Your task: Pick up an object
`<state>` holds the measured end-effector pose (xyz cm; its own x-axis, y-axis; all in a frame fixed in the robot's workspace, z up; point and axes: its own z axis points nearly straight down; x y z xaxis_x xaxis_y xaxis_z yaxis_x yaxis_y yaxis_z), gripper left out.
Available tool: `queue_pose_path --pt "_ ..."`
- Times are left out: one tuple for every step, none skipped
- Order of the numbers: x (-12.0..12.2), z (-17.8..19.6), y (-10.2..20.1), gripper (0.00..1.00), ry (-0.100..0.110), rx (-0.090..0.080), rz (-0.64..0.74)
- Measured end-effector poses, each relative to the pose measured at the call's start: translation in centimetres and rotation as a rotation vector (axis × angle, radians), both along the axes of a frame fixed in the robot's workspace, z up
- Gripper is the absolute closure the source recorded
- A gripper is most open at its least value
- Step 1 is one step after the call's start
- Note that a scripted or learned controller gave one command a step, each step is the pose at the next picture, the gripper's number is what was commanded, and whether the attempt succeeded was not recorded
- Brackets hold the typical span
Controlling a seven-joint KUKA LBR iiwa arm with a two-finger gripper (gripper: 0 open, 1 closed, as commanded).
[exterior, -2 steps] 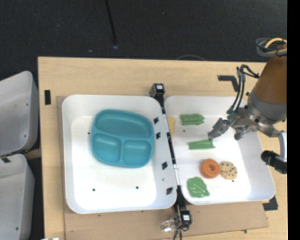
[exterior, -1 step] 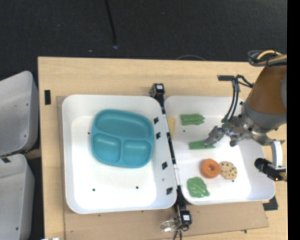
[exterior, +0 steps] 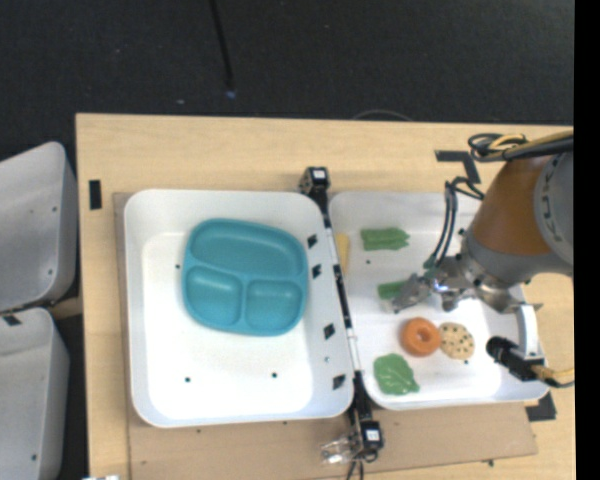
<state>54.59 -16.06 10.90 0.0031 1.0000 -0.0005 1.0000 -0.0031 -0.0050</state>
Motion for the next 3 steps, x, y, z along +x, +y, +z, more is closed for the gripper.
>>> queue_pose_path --pt "0.0 -0.9 -0.1 0.00 -0.004 -0.001 -0.003" --pt "0.1 0.2 -0.2 1.00 -0.007 0.000 -0.010" --pt "0.1 6.6 -0.5 1.00 -0.011 -0.002 -0.002"
